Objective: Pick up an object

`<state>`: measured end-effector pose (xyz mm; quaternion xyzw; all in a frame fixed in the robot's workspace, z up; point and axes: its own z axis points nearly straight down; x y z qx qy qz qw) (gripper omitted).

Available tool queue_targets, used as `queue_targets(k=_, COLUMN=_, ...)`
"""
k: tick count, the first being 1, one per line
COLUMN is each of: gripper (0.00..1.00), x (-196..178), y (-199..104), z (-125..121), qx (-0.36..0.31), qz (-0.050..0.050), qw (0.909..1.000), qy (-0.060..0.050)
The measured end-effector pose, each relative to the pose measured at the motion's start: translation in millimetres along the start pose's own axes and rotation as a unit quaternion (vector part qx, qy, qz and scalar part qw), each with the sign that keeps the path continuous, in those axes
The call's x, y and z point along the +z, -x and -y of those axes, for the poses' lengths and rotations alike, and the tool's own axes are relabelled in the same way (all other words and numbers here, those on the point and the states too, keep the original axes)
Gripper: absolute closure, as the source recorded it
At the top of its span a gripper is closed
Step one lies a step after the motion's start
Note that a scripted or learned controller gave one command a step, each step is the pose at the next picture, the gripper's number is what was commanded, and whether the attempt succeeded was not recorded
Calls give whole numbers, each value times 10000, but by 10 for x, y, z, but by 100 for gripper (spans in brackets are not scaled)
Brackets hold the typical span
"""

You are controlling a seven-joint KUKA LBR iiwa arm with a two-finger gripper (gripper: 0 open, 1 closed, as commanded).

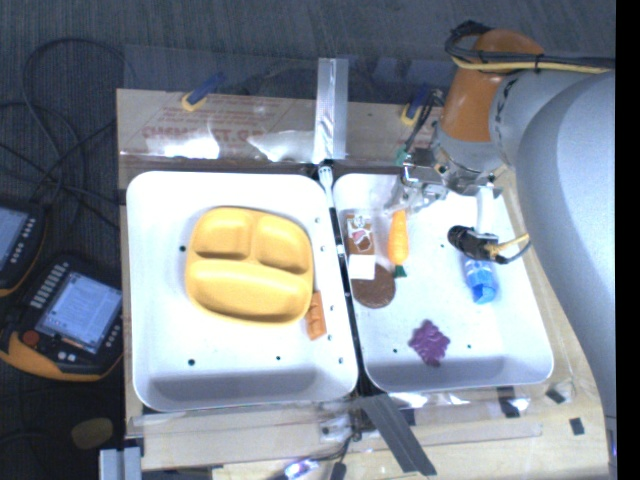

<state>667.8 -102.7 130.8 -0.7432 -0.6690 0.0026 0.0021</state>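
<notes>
1. The gripper (425, 190) is low at the right bin's (520, 363) far edge; I cannot tell its state.
2. Carrot (399, 236) lies just beside it, near the left wall.
3. Bottle (481, 279) sits toward the right edge, purple piece (430, 341) near the front.
4. Yellow tray (250, 263) fills the left bin (160, 368).
</notes>
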Motion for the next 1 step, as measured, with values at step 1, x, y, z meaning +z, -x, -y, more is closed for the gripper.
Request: queue_targets(k=1, gripper=100, x=-814, y=-535, z=96, qx=-464, qz=1, qw=9989, qy=4)
